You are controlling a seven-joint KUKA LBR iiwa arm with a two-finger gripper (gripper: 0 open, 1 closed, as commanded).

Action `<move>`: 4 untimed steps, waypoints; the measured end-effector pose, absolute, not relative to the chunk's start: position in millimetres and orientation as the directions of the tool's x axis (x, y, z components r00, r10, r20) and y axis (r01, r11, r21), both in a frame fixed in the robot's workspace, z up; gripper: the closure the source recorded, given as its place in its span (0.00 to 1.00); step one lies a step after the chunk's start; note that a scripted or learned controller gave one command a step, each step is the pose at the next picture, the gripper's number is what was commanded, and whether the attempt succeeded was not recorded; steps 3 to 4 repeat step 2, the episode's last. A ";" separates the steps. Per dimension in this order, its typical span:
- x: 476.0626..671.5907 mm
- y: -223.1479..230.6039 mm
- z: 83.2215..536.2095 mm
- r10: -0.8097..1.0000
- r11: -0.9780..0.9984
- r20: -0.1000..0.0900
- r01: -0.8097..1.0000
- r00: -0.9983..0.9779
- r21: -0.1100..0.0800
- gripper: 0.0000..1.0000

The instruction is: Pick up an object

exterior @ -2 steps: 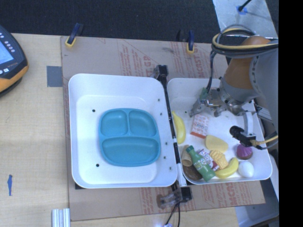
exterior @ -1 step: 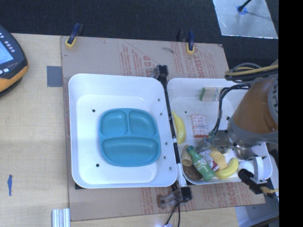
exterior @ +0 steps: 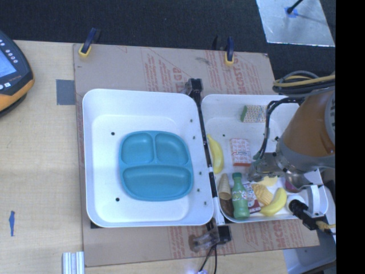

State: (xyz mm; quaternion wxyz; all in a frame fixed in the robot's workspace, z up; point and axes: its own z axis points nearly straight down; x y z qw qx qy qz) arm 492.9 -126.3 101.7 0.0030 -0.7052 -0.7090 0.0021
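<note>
Bench, seen from above at a slant: I'm running the arm remotely, and it reaches in from the right of frame over the right bin. Largest items first. Left bin sits centre-left and carries a blue divided plate, well apart from the action. Right bin holds the clutter the task draws on: a banana along its left wall, a red-and-white packet mid-bin, a small patterned packet toward the top, and at the bottom a green bottle, a brown cone-shaped item, a yellow ridged piece and a second banana, all packed close or touching.

Gripper hangs low over the bottom cluster, just right of the red-and-white packet and above the bottle. The wrist blocks it, so I can't tell how wide it is set or whether it has anything; nothing visibly lifted.

Risks, as I judge them: items too tightly packed, so a descent could wedge on two at once or knock the bottle over; the round bottle may roll or slip out; a grab near the bin wall could scrape the rim. Cables at upper right look slack and could snag.
</note>
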 end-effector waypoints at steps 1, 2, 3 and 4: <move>492.5 -127.1 111.6 1.000 0.007 0.001 1.000 -0.007 -0.009 1.00; 492.5 -127.0 111.2 1.000 0.008 0.001 1.000 -0.008 -0.010 0.00; 492.5 -127.0 111.2 1.000 0.008 0.001 1.000 -0.008 -0.010 0.00; 492.5 -127.0 111.2 1.000 0.008 0.001 1.000 -0.008 -0.010 0.00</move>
